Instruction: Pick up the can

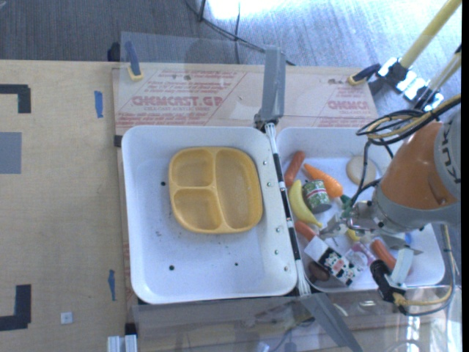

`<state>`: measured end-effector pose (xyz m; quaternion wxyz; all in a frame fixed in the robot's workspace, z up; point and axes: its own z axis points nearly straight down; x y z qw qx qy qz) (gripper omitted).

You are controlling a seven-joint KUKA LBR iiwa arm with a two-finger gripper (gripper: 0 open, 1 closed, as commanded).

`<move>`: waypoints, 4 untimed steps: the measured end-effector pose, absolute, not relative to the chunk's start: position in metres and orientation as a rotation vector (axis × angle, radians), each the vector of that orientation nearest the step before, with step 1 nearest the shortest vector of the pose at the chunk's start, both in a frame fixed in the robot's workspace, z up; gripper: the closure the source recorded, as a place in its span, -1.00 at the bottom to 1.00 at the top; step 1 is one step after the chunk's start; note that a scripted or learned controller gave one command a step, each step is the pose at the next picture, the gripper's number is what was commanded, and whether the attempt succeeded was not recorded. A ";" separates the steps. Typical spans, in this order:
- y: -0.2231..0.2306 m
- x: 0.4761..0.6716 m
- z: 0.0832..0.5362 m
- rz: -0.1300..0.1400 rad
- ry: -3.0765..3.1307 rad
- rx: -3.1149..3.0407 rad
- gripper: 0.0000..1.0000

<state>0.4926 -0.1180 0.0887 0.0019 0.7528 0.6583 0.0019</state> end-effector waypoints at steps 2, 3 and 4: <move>-0.082 0.644 0.186 0.000 2.041 2.386 -1.00; -0.093 0.637 0.115 0.029 2.052 2.348 -1.00; -0.094 0.623 0.099 0.034 1.973 2.425 -1.00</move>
